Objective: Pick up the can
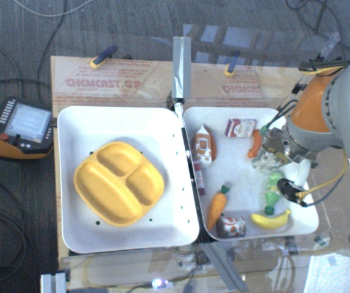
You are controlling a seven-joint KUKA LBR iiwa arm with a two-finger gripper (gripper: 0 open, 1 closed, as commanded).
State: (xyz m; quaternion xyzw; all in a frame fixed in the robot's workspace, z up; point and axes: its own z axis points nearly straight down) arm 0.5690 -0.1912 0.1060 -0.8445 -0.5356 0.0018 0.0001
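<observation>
Can (231,226): lies on its side at the right bin's (243,154) 6 o'clock edge, touching the carrot's (217,206) lower tip; its label is too small to read.
Banana (271,219): at 3 o'clock from the can.
Gripper (271,158): at the bin's 3 o'clock side, above a green bottle (273,194); whether it is gripping anything cannot be told.
Arm (321,112): cut off at the right.
Left bin (71,124): holds a yellow divided tray (119,182).

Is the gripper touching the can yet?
Apart. The camera view shows the gripper near the right bin's right side, bare floor separating it from the can at the front wall.
</observation>
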